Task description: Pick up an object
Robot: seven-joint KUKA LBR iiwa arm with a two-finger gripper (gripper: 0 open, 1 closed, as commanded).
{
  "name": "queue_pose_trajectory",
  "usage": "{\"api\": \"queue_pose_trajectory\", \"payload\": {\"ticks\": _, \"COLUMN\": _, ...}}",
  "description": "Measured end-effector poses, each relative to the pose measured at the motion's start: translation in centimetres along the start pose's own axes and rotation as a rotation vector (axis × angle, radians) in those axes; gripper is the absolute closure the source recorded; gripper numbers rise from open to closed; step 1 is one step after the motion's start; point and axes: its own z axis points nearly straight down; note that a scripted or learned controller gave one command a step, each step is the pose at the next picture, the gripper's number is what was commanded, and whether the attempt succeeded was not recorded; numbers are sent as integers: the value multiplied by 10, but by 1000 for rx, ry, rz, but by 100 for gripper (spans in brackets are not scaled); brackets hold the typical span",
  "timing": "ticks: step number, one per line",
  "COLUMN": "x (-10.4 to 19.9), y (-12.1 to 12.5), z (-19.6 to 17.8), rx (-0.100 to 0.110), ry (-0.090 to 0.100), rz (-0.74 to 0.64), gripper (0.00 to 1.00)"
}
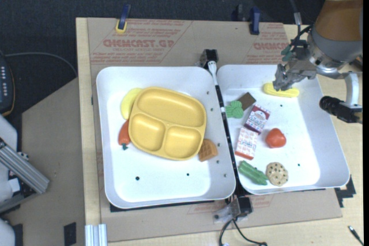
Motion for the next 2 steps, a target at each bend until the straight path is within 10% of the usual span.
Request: {"api": "queue_pose_trajectory", "payload": {"ticks": 2, "x": 103, "y": 3, "z": -2, "rx": 3, "ry": 0, "rz": 1, "gripper": 100}}
